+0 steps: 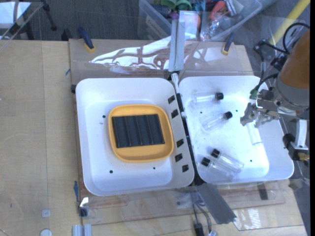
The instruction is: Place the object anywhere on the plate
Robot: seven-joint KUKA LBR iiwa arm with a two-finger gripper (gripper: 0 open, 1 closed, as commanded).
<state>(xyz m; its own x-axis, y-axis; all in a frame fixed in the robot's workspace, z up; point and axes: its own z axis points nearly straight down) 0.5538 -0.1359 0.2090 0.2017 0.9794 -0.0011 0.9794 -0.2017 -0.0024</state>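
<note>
- Plainly, the gripper hovered over the right side of the right bin, and a clear vial lay just below it; I could not tell whether the fingers were spread or pinching.
- Other clear vials with black caps lay in that bin: one near the top, one mid-bin, and a pair at the bottom.
- The yellow plate with its dark ribbed centre sat in the left bin, well apart from the gripper.
- To my eye, a good grasp needed the fingers square across the vial's body, since it would likely roll.
- The carry would then have to clear the divider between the bins.
</note>
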